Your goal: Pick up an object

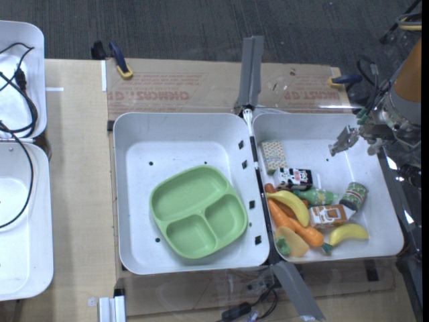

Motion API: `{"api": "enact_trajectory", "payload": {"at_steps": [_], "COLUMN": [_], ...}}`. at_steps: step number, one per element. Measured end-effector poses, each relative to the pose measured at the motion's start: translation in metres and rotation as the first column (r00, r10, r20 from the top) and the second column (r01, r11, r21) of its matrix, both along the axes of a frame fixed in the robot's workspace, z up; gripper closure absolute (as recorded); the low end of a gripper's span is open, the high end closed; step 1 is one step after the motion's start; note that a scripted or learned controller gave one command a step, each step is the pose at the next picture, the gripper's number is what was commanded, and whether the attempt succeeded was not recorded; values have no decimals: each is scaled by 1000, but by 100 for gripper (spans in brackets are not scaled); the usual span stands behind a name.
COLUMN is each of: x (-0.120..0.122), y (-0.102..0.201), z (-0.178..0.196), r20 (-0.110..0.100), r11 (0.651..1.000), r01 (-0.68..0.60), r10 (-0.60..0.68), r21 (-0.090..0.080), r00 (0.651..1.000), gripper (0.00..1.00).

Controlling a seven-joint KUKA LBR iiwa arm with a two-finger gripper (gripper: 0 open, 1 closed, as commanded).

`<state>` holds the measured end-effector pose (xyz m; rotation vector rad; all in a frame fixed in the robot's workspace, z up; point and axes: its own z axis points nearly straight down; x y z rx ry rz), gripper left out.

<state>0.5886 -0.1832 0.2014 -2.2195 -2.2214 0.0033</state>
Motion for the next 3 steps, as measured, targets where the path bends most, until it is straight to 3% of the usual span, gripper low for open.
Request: {"api": "enact_trajectory", "payload": {"at_steps": [1, 2, 3], "x": [-34, -110, -109], "y": [-27, 23, 22], "z": [-102, -108, -99], "r20": [-3, 7, 9], "r11": [993, 1000, 1000], "r01": [119, -12, -8], "r10": [-119, 12, 8], "r21": [12, -2, -4], "r00": [993, 1000, 1000], "gripper": [0, 0, 100]}}
